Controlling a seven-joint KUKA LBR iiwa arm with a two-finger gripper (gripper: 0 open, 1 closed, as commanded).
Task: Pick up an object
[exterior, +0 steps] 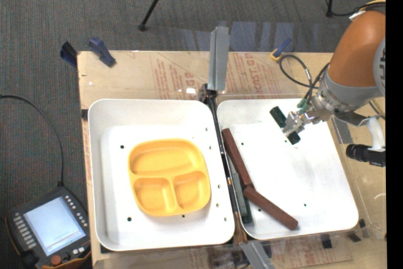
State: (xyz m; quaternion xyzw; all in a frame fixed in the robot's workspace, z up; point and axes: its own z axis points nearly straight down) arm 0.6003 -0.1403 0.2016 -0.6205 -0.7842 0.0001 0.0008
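Spreading across the middle of the view, the desk (157, 75) has a clear sheet over it with red printed lettering that is too small and skewed to read. Two white bins sit on it side by side. The left bin (104, 135) holds a yellow divided tray (169, 176) with three compartments, lying flat near the bin's centre. The right bin (315, 179) holds a brown angled bar (252, 183), bent like a boomerang: its long arm runs along the bin's left wall from upper left downward, then the short arm turns toward the lower right. No label shows on it. The grey arm with its orange band (359, 50) reaches in from the right. The gripper (291, 129) hangs over the upper part of the right bin, well apart from the bar; I cannot tell how it is set.
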